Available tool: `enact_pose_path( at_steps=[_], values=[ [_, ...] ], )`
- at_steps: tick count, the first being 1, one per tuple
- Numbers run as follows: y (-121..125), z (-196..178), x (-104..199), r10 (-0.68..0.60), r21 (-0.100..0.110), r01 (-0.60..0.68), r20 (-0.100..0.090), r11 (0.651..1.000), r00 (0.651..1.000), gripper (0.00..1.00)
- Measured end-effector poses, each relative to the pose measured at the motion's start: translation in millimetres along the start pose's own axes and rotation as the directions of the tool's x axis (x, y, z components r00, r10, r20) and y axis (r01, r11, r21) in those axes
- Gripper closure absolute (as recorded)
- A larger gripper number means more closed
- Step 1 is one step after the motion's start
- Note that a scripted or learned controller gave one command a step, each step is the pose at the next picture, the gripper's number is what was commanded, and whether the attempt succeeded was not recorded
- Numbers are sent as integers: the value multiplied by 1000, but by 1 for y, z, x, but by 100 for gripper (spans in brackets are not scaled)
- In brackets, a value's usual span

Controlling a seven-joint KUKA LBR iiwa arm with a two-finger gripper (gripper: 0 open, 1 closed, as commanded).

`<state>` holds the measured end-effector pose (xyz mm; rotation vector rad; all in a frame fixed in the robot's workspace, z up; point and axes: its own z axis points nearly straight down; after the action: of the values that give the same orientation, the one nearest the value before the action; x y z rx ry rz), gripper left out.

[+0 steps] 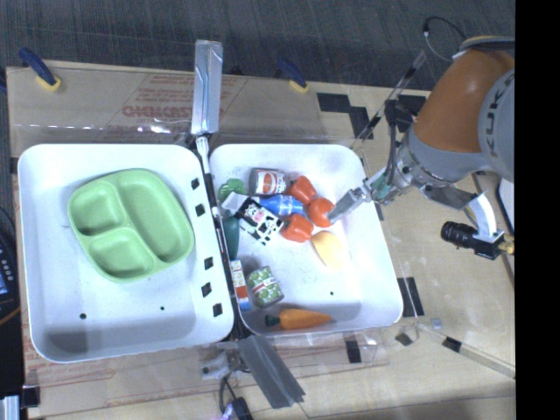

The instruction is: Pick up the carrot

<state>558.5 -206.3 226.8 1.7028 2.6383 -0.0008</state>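
Observation:
The carrot point(300, 318) is orange with a dark green stub and lies flat along the front wall of the right bin point(378, 269). My gripper point(344, 205) hangs over the bin's right side, just right of the red toys and above the pale yellow fruit. It is well back from the carrot, and nothing shows between its fingers.
In the right bin's middle lie red toy vegetables point(304, 210), a small can point(268, 182), a blue bottle point(282, 206), a black-and-white toy point(259, 220), a yellow fruit point(329, 248) and a green box point(262, 287). The left bin holds a green divided plate point(131, 223).

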Motion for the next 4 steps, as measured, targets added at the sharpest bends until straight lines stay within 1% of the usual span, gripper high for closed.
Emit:
enact_pose_path(
  at_steps=[1, 2, 3, 4],
  values=[
    [38, 109, -24, -33, -19, 33, 19, 999, 999, 0],
    [12, 114, 44, -97, -32, 98, 35, 995, 995, 0],
    [14, 102, 44, -99, -36, 101, 36, 994, 994, 100],
    [2, 66, 103, -198, 0, 198, -1, 980, 980, 100]
  ],
)
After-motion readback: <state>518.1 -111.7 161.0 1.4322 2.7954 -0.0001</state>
